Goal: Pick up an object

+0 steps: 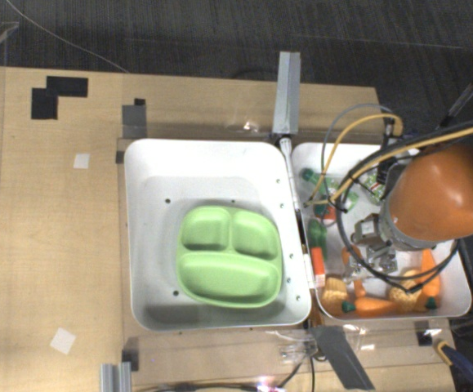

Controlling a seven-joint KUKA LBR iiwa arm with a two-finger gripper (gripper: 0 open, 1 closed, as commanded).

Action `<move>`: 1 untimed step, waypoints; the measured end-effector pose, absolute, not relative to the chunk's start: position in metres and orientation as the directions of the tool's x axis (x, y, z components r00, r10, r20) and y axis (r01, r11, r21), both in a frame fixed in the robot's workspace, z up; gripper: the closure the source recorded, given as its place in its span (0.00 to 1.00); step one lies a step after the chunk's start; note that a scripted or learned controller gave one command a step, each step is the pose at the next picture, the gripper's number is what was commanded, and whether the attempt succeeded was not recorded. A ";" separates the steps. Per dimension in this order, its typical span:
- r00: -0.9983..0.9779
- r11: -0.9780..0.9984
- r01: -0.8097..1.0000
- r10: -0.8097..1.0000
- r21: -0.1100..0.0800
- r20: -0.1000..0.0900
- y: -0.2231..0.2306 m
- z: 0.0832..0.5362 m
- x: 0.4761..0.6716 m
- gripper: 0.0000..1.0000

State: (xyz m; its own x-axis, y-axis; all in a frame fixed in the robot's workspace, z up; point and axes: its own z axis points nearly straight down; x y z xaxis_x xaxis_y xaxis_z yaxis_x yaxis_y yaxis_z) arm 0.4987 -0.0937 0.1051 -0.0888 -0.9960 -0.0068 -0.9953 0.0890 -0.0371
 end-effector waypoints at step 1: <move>-0.212 0.212 -0.977 -0.977 -0.016 0.001 -0.151 0.289 0.490 1.00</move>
State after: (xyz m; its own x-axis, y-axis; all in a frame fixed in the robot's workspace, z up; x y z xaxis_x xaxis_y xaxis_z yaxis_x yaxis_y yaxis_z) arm 0.4898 -0.1507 0.2893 -0.2116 -0.9774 0.0006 -0.9772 0.2116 -0.0159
